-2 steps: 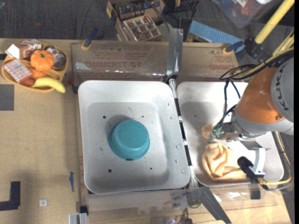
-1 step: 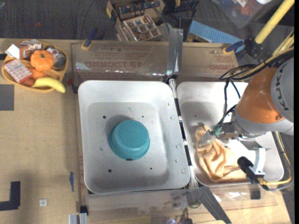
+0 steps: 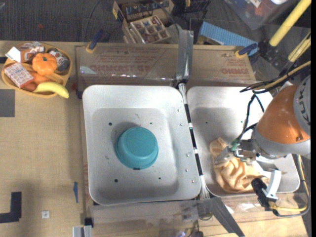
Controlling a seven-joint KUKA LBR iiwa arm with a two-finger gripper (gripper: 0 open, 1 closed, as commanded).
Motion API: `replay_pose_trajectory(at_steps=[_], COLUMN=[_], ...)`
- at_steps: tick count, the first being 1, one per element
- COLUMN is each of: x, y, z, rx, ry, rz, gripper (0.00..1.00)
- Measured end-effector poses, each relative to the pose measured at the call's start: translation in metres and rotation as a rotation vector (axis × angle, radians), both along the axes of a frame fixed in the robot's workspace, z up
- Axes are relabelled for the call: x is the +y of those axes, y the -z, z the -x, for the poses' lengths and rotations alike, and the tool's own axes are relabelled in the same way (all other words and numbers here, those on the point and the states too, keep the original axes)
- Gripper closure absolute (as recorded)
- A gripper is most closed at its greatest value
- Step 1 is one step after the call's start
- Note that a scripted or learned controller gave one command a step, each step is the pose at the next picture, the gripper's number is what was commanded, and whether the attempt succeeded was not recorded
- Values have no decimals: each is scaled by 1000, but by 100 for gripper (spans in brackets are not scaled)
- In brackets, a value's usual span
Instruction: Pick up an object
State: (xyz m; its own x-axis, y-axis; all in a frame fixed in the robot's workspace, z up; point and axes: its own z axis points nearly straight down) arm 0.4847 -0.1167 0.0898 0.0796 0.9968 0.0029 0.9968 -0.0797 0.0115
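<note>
Nearest you, lower right: tan crumpled cloth [image 3: 236, 174] lies in the right bin [image 3: 207, 100], bunched toward the bin's front edge. That's the only thing in that bin.

Gripper [image 3: 236, 151] sits low over the cloth's upper part, coming off the grey arm [image 3: 284, 127] w/ orange band that reaches in from the right. Metal fingers touch or nearly touch the fabric; cloth folds rise around them on the left. Can't tell if fingers are apart or together, as the wrist and fabric mask the tips. No cloth clearly seen pinched between them. Black cables loop up from the wrist across the bin's back half.

Left bin [image 3: 94, 107]: teal bowl [image 3: 138, 147] upside down, roughly mid-bin, slightly toward the front. Well apart from the gripper, w/ the divider between bins in the way.

Farther back, along both bins: cardboard wall [image 3: 148, 63] w/ printed red lettering, blue clamps at its top edge.

Far left on the bench: yellow tray [image 3: 10, 78] of play food, incl. an orange pumpkin [image 3: 45, 63], banana [image 3: 52, 88] at its front rim, small boxes.

Past the cardboard, you've got clutter on the floor: boxes, blue plastic item, yellow pole at upper right.
</note>
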Motion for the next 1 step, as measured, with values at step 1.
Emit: replay_pose_trajectory(at_steps=[1], x=[-2], y=[-10], z=[-1], rx=[-5], ry=[4], rz=[1], gripper=[100])
